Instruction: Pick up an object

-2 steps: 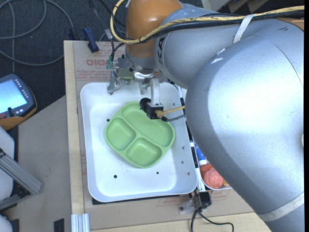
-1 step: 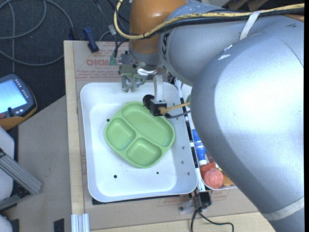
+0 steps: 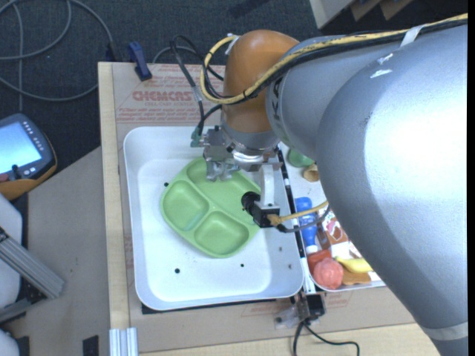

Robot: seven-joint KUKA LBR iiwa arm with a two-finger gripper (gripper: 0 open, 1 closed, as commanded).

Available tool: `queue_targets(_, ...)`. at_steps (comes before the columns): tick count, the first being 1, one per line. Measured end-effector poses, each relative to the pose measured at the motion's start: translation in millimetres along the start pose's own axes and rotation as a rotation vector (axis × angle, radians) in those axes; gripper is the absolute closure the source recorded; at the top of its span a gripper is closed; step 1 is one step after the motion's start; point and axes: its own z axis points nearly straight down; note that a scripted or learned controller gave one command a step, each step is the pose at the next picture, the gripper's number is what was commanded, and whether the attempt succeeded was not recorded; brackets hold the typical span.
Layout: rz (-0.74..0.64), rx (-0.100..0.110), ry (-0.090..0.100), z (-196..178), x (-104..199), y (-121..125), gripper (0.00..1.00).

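grey arm [image 3: 393, 169], nearest the lens, fills the 3 o'clock side and bends down into the left bin [image 3: 148, 273], probably so the tool [image 3: 220, 162] can come at its target from above; the green divided plate [image 3: 204, 213] lies flat near that bin's middle, tilted toward 5 o'clock, its compartments bare; the tool sits at the plate's 12 o'clock rim, seemingly touching or just over it; how wide it stands i cannot tell, nor whether it grips anything; the right bin [image 3: 349, 284], at 4 o'clock, holds a red ball [image 3: 328, 273], a yellow piece [image 3: 355, 267] and a blue bottle [image 3: 304, 217], likely spare objects for picking.
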Motion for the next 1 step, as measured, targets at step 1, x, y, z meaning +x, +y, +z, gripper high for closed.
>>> queue_targets(1, -0.010, -0.021, 0.007, -70.1, 75.7, 46.2, 1.00)
